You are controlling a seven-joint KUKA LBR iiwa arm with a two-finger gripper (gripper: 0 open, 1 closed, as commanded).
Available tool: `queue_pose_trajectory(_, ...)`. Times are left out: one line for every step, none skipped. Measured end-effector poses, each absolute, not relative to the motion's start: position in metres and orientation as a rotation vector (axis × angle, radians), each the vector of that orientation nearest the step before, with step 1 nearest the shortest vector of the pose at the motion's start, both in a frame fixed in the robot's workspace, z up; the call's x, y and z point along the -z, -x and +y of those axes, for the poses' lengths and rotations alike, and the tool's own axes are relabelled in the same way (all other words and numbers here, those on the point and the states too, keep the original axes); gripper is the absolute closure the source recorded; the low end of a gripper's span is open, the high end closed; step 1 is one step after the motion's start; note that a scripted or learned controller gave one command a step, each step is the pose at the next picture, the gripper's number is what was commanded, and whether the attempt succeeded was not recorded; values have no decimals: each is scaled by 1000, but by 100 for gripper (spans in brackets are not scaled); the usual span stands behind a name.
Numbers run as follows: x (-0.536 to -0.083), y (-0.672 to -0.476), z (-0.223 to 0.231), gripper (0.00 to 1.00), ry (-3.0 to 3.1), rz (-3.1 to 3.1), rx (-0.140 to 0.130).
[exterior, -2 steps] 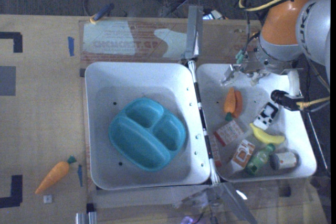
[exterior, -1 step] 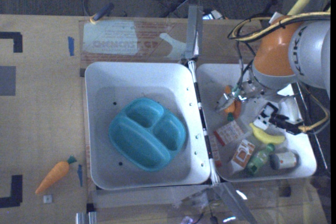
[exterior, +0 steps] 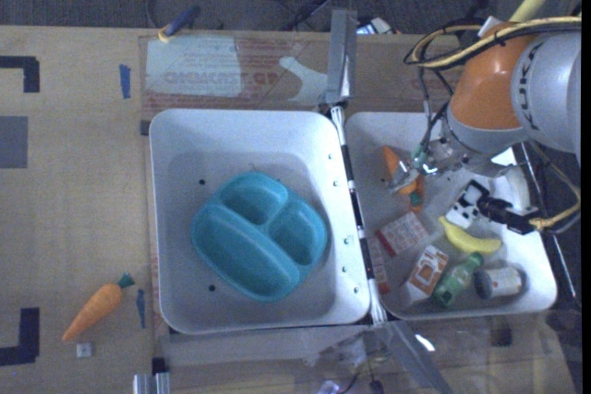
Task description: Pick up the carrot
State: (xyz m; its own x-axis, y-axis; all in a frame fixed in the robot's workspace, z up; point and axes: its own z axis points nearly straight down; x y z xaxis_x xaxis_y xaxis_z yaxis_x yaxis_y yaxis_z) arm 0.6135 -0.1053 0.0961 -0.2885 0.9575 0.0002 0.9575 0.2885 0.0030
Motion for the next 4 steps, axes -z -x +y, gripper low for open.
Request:
queue_pose_trajectory(-182, -649, -22, 100, -2032, 2403, 6)
queue_pose_trajectory(-183, -650, -22, 0, -2030, 2401, 4)
queue_pose_trajectory(-183, -598, -14, 0, -1967, 2455, 4)
queue_pose_trajectory(-183, -550, 32, 0, -1875, 2526, 5)
